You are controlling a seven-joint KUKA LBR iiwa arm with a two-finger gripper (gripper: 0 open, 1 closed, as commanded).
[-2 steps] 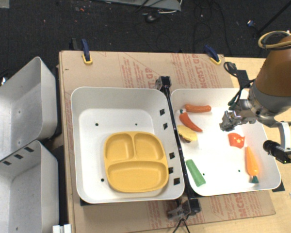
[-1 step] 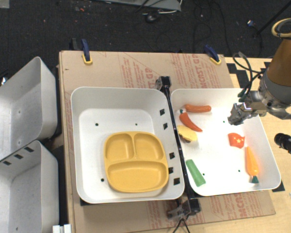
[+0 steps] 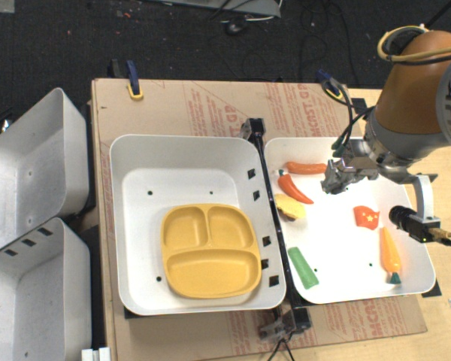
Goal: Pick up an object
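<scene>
Objects lie scattered in the right bin (image 3: 428,280) under the hand (image 3: 337,180), whose grip I cannot tell. Nearest, just left, are one orange sausage (image 3: 305,168) and one red pepper (image 3: 295,189); farther off, one yellow piece (image 3: 289,208), perhaps banana, one red piece (image 3: 367,217), one carrot (image 3: 390,253), one green piece (image 3: 302,268).

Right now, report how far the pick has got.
Done: the arm has reached over the right bin, and the gripper is above its upper left part. In hand: nothing visibly; the view cannot settle its grasp. Left: the whole pick. The sausage, red pepper, carrot and green piece all lie on the bin floor.
</scene>
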